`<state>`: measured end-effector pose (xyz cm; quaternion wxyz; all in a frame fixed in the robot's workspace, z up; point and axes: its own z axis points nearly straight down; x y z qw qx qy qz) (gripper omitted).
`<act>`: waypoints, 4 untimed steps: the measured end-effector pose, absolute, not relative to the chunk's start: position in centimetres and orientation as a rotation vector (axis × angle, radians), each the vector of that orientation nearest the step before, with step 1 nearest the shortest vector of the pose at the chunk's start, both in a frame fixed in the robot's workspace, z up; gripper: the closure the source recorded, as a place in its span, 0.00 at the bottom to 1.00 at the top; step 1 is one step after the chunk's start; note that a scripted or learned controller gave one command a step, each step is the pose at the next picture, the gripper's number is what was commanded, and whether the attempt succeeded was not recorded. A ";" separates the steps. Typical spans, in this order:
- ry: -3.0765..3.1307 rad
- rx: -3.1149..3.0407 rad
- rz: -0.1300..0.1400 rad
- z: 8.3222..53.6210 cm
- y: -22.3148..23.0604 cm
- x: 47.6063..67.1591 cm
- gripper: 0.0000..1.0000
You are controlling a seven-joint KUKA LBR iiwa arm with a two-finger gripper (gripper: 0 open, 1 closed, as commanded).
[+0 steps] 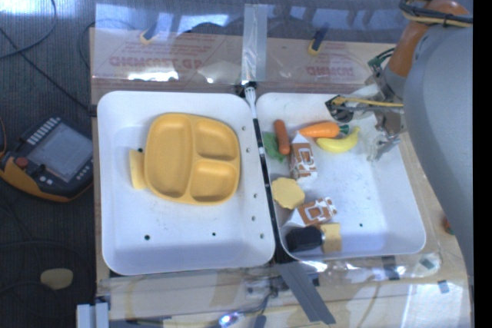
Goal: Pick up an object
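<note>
White plastic forms both shallow bins on the desk, seen from the one fixed camera above. The left bin [115,242] carries a yellow compartment tray [192,157] near its centre, with a pale yellow piece [136,170] touching the tray's left edge. The right bin [392,226] holds the candidate objects, grouped toward its left wall and far edge: an orange carrot [319,130], a yellow banana [338,143] just beside it, a brown sausage [282,137], a green piece [270,145] against the left wall, two patterned packets [303,162] [317,210], a yellow disc [287,193], and a black item with a tan block [311,239] at the near-left corner. The tool [384,140] hangs over the right bin's far-right corner, near the banana but apart from it; nothing lies between its fingers, and whether they are spread cannot be told. The step in hand appears to be the approach, before any grasp. The next move likely calls for shifting toward one isolated object, such as the banana, and descending squarely onto it.
</note>
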<state>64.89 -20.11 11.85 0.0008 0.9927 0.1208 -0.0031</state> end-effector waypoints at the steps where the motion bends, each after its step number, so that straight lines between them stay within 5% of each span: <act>1: 0.346 3.122 -0.007 13.9 -18.3 65.9 0.00; 2: 0.721 3.056 -0.007 21.3 -16.7 64.4 0.00; 3: 0.416 3.113 -0.011 11.3 -18.2 64.8 0.00; 4: 0.320 3.125 -0.006 15.6 -22.4 64.6 0.00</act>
